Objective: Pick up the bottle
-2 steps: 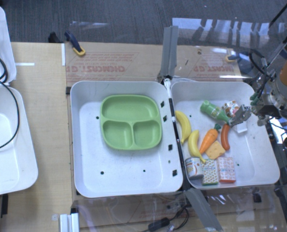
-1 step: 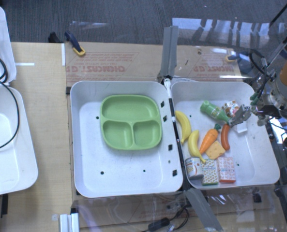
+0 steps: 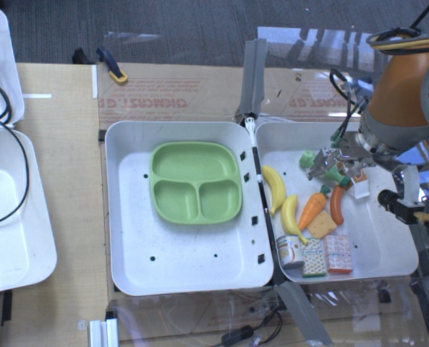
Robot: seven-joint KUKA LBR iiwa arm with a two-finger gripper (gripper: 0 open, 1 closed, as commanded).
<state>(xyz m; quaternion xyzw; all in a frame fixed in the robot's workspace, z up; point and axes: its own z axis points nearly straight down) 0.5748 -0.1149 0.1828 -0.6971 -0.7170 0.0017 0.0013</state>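
Over the right white bin (image 3: 388,262), the metal gripper (image 3: 328,166) hovered above a green item (image 3: 307,158); its state could not be told. Curved bananas (image 3: 275,186) lay nearby.

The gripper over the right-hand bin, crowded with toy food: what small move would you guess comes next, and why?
Probably a short, careful drop straight down. The gripper sits over green items at the back of the right bin, while the carrot and bananas lie nearer the front. I cannot pick out the bottle for certain, so it's a guess.
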